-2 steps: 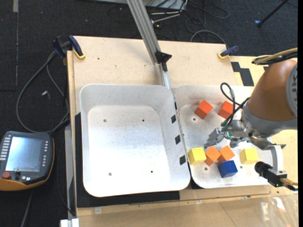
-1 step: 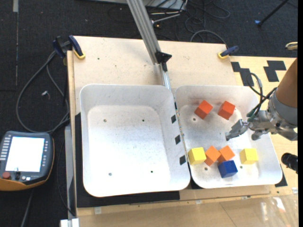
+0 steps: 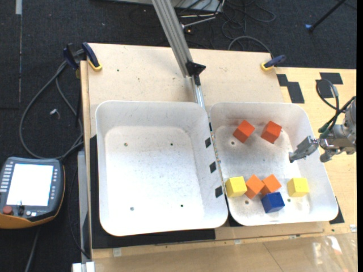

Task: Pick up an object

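Camera view — small cubes (image 3: pixel 255 185), orange, yellow, blue

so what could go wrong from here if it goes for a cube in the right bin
1. The yellow cube, two orange cubes and blue cube sit packed together; the end effector could shove neighbours rather than close on one.
2. The lone yellow cube lies near the right bin's wall, so a descent there may clip the wall.
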You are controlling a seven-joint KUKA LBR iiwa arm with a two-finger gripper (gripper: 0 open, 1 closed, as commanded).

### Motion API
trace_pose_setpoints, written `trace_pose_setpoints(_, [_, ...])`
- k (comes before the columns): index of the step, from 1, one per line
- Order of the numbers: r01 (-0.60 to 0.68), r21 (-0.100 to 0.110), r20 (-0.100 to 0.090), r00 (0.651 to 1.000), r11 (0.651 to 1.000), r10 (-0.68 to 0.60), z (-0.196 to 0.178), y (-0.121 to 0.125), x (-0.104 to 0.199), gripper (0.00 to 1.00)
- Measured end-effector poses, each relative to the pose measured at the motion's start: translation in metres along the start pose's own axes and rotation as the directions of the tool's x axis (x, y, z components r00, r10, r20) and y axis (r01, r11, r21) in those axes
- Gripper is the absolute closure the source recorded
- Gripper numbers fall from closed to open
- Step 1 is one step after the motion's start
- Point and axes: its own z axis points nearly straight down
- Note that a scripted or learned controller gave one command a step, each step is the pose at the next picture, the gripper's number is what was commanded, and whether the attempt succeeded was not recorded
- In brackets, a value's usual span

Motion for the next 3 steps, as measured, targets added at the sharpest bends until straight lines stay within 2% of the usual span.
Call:
trace_pose_setpoints(1, [0.006,-0.005,0.002,1.000,1.000,-0.006,-0.166,0.001,-0.026,0.00])
trace_pose_setpoints(2, [0.012,0.001,-0.003,1.000,1.000,-0.012,-0.164,0.088,0.018,0.00])
trace_pose_setpoints(3, [0.013,-0.007,-0.003,1.000,1.000,-0.013,-0.261,0.135,0.090,0.00])
